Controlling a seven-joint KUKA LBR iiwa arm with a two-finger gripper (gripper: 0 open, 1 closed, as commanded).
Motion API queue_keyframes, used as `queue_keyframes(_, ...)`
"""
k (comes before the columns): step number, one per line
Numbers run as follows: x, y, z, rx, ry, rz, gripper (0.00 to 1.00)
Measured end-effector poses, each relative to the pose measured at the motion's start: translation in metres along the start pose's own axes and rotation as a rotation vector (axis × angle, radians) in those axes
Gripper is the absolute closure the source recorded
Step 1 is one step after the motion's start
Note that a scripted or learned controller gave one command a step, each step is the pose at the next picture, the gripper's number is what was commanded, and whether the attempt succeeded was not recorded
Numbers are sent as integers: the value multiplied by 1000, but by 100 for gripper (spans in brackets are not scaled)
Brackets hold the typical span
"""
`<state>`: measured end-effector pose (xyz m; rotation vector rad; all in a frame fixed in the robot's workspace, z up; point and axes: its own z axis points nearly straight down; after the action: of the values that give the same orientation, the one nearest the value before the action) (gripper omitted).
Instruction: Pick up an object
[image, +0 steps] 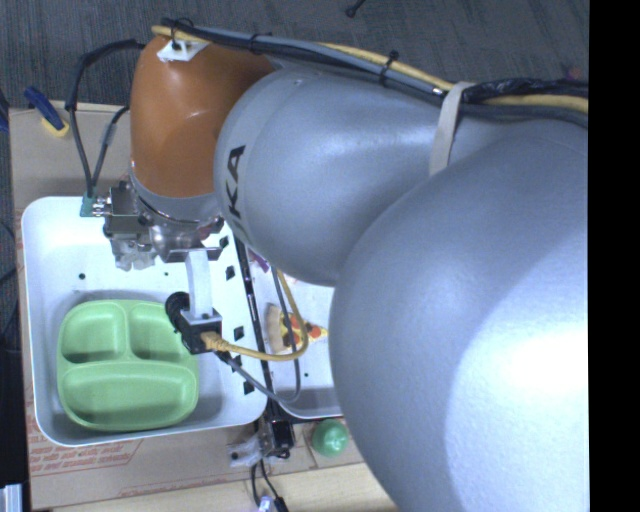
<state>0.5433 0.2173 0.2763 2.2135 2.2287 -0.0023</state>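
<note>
Camera view shows the grey arm (450, 280) covering the right and upper frame, reaching over the white bin (50, 225) at left. A green divided tray (125, 370) lies flat in that bin's lower part, and the gripper (133, 240) sits above it in the frame; whether it is open or closed cannot be told. A small green ball (328, 437) sits at lower centre.

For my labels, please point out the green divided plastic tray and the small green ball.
Green divided plastic tray (125, 388), camera view, on its large lower compartment.
Small green ball (328, 437), camera view, on its middle.
</note>
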Motion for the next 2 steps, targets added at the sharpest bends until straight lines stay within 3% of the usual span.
queue_keyframes(1,0,42,-37,-4,2,-2,100)
queue_keyframes(2,-1,46,140,9,-3,0,100)
